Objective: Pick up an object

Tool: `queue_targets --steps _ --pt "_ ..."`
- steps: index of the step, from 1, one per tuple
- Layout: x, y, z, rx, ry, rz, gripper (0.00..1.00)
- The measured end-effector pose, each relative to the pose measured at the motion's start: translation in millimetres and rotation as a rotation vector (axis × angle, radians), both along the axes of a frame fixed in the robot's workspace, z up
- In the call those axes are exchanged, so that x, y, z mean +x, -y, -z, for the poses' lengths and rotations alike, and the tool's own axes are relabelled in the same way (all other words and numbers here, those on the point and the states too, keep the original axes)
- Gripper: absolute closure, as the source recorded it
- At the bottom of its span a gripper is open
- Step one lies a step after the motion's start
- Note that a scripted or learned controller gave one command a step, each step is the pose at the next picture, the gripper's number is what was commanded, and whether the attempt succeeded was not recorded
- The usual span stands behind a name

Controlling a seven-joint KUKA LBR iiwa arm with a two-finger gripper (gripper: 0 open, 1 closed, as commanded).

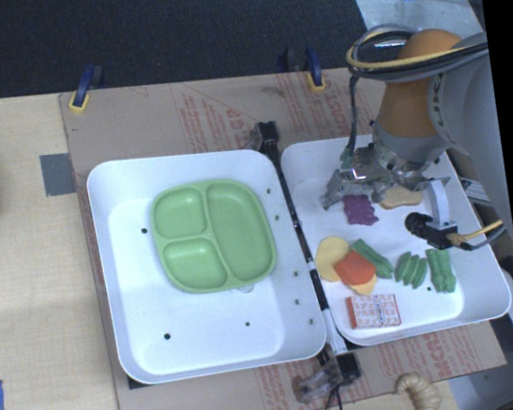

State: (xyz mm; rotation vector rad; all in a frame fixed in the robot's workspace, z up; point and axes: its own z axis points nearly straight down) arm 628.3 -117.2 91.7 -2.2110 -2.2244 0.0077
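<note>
A: Left bin [145, 357] carries a green divided plate [213, 234], lying flat near its centre. Nothing else in there worth logging.

B: Right bin [496, 293]?

A: Cluttered. Front row: yellow piece [331, 250] touching a red-orange piece [356, 271], a printed red card [373, 310] just below them, green bean-like pieces [426, 268] beside. Further back, a purple object [361, 210] directly under the gripper [366, 177].

B: Jaws state?

A: Cannot tell; the wrist hides them from this angle. Nothing visibly held.

B: Likely target?

A: Purple object, judging by position. Looks small, light, possibly soft plastic or rubber; low breakage risk. Best pinched across its narrow width, near the middle. The tan piece [397, 196] just beside it could get nudged.
</note>
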Motion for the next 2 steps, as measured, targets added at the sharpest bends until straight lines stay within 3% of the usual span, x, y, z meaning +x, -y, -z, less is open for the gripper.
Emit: queue_targets --steps 1,2 --pt "21 23 -1 -0.001 0.007 0.004 0.00" --pt "-7 5 0 0.000 0.000 0.004 0.00"
